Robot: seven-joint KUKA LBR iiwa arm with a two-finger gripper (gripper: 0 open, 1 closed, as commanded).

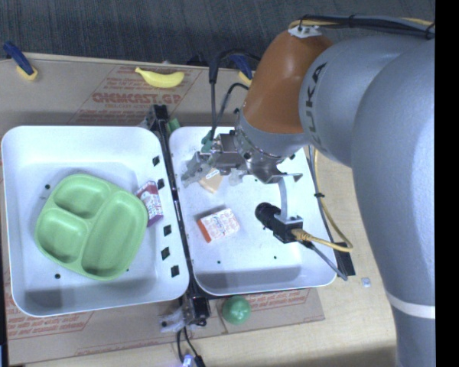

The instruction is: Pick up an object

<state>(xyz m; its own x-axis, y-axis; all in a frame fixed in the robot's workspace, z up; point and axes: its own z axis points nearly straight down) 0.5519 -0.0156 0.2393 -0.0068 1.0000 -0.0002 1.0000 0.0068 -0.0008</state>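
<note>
Right now my claw hangs low over the far left part of the right bin, close to the wall it shares with the left bin. Whether the claw is wide, narrow or closed on anything I cannot tell, because my wrist and its metal parts crowd that spot. A small tan block shows just under the claw's near edge. I cannot say if it is gripped or lying on the bin floor, and it is too covered for me to give its long axis.

Nearer the camera, apart from the claw, a small box lies flat on the floor of the same bin. It is white on top with an orange end. Its long axis runs across the bin at a slant. The orange end points left and a little toward the near rim, and the white end points right and a little toward the far rim.

In the left bin a green plate with three compartments lies flat. A dark red and white packet sits just beside its right edge. Both bins stand on a cardboard sheet on the surface. A yellow banana lies on the cardboard beyond the bins, its long axis left to right. A green ball rests just in front of the right bin's near rim.
</note>
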